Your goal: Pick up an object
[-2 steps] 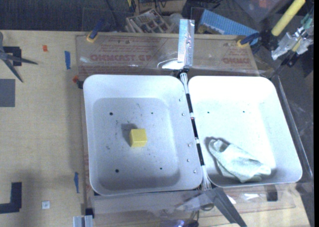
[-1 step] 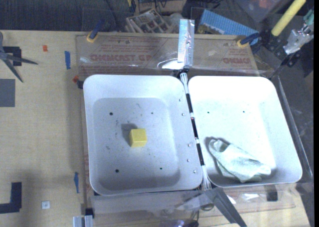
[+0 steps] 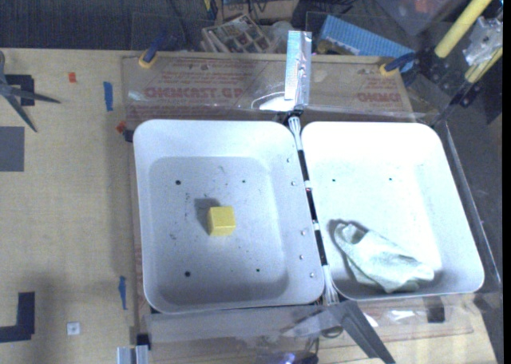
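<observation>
Near the left white bin's (image 3: 160, 155) centre sits a small yellow block (image 3: 222, 220); a crumpled pale cloth (image 3: 382, 260) lies by the right bin's (image 3: 415, 155) front edge. Nothing is grasped yet; the next move calls for reaching down over one.

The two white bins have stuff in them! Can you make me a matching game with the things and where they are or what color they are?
Things:
1. yellow block
2. crumpled white cloth
3. blue tape strip
4. left bin

Places or colors:
A. on the wooden bench, left of the bins
B. near the front edge of the right bin
C. white, with the block inside it
D. near the middle of the left bin

Right pairs: 1-D, 2-B, 3-A, 4-C
</observation>
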You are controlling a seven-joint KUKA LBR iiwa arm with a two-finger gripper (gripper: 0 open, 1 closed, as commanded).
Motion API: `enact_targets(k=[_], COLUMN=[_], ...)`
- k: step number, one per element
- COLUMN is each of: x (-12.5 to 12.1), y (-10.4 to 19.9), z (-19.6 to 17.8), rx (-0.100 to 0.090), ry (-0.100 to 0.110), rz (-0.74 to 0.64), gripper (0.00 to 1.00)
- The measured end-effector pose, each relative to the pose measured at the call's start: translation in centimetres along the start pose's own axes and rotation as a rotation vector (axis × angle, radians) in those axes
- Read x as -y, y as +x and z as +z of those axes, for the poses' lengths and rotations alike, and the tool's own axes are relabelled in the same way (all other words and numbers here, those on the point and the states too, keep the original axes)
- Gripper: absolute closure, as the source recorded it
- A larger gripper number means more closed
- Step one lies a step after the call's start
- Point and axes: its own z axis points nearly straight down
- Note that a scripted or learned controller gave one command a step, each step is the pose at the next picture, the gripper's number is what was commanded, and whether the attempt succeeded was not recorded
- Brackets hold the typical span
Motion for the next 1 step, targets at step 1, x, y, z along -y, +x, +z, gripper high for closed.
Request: enact_targets(k=[1], x=[-0.24], y=[0.58], z=[0.23], rx=[0.0], ry=[0.001], rz=[0.394], gripper=[1.0])
